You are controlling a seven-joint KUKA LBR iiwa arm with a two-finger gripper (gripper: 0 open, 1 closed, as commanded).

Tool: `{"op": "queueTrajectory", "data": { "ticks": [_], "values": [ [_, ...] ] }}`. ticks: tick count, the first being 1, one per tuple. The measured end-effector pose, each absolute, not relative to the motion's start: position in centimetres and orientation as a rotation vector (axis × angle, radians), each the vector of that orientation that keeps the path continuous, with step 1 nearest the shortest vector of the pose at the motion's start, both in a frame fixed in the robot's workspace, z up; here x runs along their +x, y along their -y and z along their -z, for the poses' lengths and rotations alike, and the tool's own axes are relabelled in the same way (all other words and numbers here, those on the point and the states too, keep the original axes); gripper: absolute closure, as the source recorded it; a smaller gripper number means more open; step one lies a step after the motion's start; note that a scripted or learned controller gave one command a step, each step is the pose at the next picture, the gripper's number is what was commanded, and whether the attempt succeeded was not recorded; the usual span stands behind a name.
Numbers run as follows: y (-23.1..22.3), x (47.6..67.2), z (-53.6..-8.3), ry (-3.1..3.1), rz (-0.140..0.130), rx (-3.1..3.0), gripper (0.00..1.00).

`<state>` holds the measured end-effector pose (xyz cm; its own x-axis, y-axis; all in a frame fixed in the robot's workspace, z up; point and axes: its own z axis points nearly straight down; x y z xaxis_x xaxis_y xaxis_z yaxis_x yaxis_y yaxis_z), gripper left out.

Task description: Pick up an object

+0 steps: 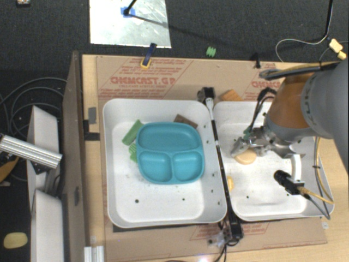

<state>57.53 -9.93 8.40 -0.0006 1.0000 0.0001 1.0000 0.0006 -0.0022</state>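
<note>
Bin (158,202) with blue divided plate (169,152)

green obj (131,131), brown obj (186,120) part-hid under tray (163,142)

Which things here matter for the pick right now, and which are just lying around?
In play: hand; tan lump by it, in the right bin.
Lying about: blue tray; green piece; brown piece; left bin.

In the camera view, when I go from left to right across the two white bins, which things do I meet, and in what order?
green piece → blue divided plate → small yellow piece → pale tan lump
</note>
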Motion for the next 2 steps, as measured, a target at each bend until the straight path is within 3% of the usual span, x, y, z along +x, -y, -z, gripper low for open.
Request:
{"op": "queueTrajectory", "data": {
  "ticks": [1, 2],
  "values": [
    [9.9, 57.7, -9.5, 2.225, 0.003, -2.220, 1.00],
    [-0.1, 56.2, -19.0, 2.239, 0.014, -2.208, 1.00]
  ]
}}
